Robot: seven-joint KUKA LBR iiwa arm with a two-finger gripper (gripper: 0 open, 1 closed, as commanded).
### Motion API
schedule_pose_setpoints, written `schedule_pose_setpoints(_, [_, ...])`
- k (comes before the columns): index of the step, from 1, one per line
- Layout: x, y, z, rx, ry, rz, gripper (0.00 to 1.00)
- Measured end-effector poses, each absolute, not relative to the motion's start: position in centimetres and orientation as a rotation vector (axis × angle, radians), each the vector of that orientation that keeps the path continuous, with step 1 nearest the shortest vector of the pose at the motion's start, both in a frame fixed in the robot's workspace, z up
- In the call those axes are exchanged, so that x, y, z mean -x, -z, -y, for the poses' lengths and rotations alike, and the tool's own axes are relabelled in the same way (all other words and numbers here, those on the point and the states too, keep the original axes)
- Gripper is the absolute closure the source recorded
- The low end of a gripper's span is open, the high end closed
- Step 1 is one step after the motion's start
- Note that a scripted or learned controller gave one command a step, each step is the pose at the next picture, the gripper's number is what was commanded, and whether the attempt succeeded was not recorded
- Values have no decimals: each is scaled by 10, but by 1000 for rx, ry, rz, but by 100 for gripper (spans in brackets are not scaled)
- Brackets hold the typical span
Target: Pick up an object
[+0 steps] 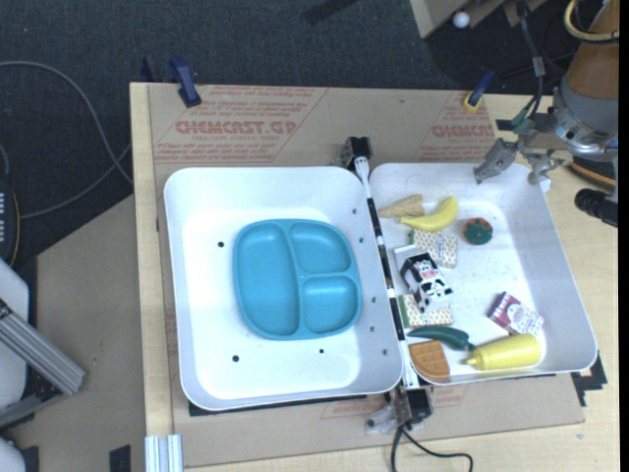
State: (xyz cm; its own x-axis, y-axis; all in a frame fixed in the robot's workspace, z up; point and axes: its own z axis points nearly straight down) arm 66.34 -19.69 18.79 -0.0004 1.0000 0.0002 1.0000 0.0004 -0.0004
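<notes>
My gripper point(515, 166) hangs over the far edge of the right bin point(560, 254), fingers spread open with nothing between them. Below it, inside that bin, lie a yellow banana point(433, 216), a tan wedge point(401, 206) and a small green and red round toy point(478, 230). A black and white cow figure point(428, 278) stands near the bin's left wall. Toward the front are a maroon packet point(513, 313), a yellow squeeze bottle point(506, 352), a dark green vegetable point(441, 334) and a brown bread slice point(429, 361).
The left bin point(197, 264) holds a blue divided plate point(297, 276). Black clips point(358, 151) join the two bins at the far end. Blue clamps point(183, 79) grip the cardboard sheet. The arm's orange band point(595, 72) sits at the top right.
</notes>
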Motion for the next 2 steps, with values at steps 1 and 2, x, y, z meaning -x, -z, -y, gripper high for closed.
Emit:
schedule_pose_setpoints(1, [-657,-100,182,2226,7,2229,0])
schedule_pose_setpoints(2, [-620,-85,160,2223,0,2222,0])
